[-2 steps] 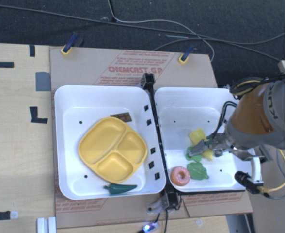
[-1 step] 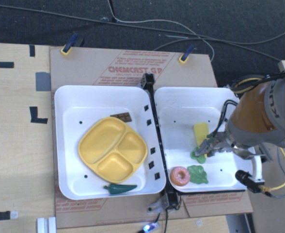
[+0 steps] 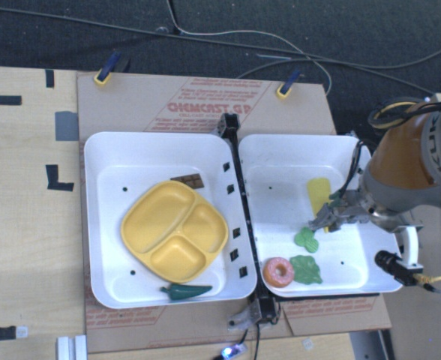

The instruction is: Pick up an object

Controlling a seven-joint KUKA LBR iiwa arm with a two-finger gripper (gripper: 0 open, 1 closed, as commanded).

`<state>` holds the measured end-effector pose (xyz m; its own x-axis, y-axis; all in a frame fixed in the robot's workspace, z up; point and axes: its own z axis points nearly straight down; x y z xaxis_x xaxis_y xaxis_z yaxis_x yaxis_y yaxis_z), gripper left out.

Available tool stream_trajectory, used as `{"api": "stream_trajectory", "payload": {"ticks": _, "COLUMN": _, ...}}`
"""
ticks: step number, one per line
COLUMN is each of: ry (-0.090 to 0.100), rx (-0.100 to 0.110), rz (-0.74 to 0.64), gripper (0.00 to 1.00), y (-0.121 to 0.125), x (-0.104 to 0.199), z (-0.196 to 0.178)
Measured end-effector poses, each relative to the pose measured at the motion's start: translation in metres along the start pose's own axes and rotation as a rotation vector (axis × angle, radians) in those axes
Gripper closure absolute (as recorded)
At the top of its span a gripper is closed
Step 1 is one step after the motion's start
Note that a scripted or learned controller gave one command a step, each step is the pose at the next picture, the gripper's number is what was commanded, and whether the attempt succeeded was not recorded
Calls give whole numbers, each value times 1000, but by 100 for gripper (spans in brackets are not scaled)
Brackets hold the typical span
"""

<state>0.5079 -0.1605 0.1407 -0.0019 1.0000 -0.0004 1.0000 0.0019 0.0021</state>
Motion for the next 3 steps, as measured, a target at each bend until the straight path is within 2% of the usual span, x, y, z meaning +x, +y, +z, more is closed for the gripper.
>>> {"api": "stream_trajectory", "payload": {"ticks": 1, "ry": 0, "rx": -1, "rz": -1, "gripper": 100, "y": 2, "x": 9, "z": -45}}
{"api": "stream_trajectory", "payload": {"ticks": 2, "ry": -1, "rx": -3, "rz": 0, "gripper": 100, "y": 9, "x": 7, "z": -107}}
{"api": "stream_trajectory", "payload": {"ticks": 3, "ry": 1, "rx": 3, "rz": -4, "gripper": 100, "y": 22, "x": 67, "z": -98}}
